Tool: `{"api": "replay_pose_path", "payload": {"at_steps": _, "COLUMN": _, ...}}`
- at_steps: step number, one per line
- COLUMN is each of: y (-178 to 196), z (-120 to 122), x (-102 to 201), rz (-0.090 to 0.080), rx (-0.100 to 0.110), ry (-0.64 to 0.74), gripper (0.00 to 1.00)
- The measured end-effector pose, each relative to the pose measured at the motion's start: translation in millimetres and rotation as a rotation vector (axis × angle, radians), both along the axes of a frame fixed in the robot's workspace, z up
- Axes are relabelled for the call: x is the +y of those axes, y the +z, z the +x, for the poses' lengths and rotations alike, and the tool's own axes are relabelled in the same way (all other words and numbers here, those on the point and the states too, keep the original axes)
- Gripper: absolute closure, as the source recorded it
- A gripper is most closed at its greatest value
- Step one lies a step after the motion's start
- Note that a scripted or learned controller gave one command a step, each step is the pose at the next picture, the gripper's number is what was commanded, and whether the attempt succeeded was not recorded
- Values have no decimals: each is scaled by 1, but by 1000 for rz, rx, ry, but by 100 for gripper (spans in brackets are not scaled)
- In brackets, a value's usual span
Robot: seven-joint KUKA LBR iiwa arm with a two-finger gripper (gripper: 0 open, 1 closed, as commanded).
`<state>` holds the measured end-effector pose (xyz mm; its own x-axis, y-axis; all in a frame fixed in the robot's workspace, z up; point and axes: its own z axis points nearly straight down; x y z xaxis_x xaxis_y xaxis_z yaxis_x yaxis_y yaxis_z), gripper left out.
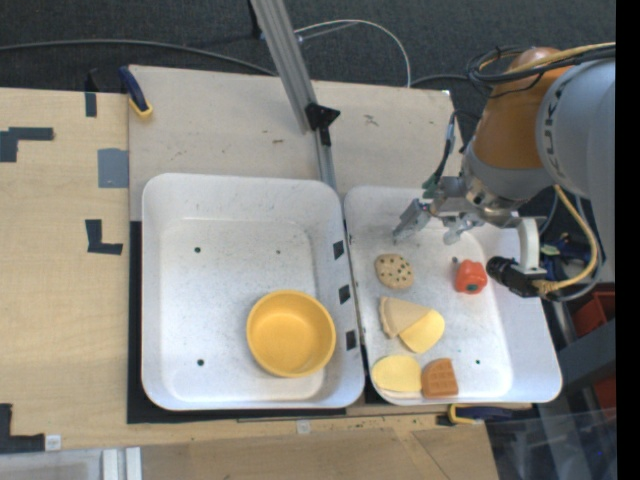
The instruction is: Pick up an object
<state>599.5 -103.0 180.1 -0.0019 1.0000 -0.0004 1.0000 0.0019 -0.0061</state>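
My gripper [432, 224] hovers over the far part of the right bin [520, 368]. Its fingers [407, 220] stand apart, open, with nothing between them. Just below it lies a round chocolate-chip cookie [394, 270]. A small red-orange object [470, 277] sits to the cookie's right. Nearer the front lie a pale cheese wedge [398, 314], a yellow piece [425, 333], a flat yellow disc [397, 374] and a brown square biscuit [439, 377].
The left bin [190, 218] holds a yellow bowl [290, 332] near its front right corner. A slanted metal pole [290, 53] rises behind the bins. Black cables and a connector [515, 273] hang off the arm at the right bin's right side.
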Motion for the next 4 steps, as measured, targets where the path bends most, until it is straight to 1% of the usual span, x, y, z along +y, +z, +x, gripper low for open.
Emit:
{"api": "replay_pose_path", "payload": {"at_steps": 1, "y": -62, "z": -7, "x": -5, "rz": 1, "rx": 3, "ry": -1, "gripper": 0}}
{"api": "replay_pose_path", "payload": {"at_steps": 2, "y": -93, "z": -7, "x": -4, "rz": -1, "rx": -4, "ry": 0, "gripper": 0}}
{"api": "replay_pose_path", "payload": {"at_steps": 3, "y": -81, "z": -7, "x": -4, "rz": 0, "rx": -4, "ry": 1, "gripper": 100}}
{"api": "replay_pose_path", "payload": {"at_steps": 4, "y": -19, "z": -3, "x": 0, "rz": 0, "rx": -11, "ry": 0, "gripper": 100}}
